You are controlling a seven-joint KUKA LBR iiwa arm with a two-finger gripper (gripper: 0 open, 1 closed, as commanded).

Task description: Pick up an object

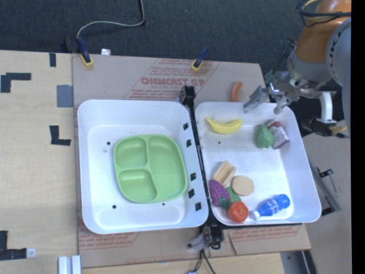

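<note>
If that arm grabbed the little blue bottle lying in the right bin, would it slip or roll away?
Quite possibly. The small blue plastic bottle with a white cap lies on its side and looks round, so a nudge would probably roll it. Its surface looks smooth and glossy, so it may slip. It seems small and light, likely easy to lift. The end effector hovers at the far rim.

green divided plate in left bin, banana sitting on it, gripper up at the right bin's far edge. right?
Not quite. The banana isn't on the green divided plate; it lies in the right bin, near its far wall. The camera view shows this. The plate is in the left bin, and the gripper is at the right bin's far edge.
</note>
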